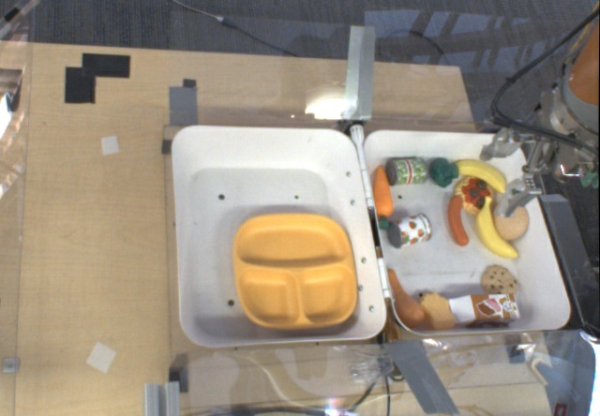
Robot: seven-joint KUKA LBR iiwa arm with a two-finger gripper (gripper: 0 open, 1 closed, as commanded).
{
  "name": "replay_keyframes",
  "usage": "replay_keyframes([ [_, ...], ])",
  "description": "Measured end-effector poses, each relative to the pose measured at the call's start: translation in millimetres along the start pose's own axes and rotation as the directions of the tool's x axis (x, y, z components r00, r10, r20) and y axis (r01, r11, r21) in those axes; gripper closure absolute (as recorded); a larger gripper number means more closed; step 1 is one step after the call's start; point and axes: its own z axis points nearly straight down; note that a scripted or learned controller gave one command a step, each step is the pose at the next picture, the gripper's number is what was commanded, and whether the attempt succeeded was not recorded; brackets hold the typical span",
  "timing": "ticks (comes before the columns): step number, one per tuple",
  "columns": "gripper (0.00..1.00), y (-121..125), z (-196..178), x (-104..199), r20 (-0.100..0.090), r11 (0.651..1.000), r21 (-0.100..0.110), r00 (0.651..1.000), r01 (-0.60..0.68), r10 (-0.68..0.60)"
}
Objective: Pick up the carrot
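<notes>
The carrot [382, 191] is a short orange piece with a green tip. It lies along the left wall of the right bin [553, 260], beside a green-labelled can [411, 170]. My gripper [517, 167] hangs over the bin's upper right part, well to the right of the carrot and apart from it. It is open, with nothing between its fingers. One fingertip [518, 199] is just above a tan round food piece [513, 224], next to the banana [487, 203].
The right bin also holds a red sausage [457, 219], a small can [413, 230], a cookie [500, 279], a bread piece [417, 308] and a wrapped packet [486, 308]. A yellow divided plate [295, 269] sits in the left bin [202, 217].
</notes>
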Motion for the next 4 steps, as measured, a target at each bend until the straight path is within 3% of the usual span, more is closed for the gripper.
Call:
replay_keyframes([
  [1, 0.0, -38.1, 116.3, 63.9, -0.008, 0.993, -0.003, 0.993, 0.121, -0.121],
  [2, 0.0, -37.4, 139.5, 74.0, 0.004, 0.999, 0.002, 0.999, 0.042, -0.042],
  [3, 1.0, -36.1, 127.4, 70.0, 0.014, 0.999, 0.005, 0.999, 0.05, -0.05],
  [4, 1.0, -38.4, 6.4, 49.6, 0.006, 0.947, 0.004, 0.947, 0.321, -0.321],
])
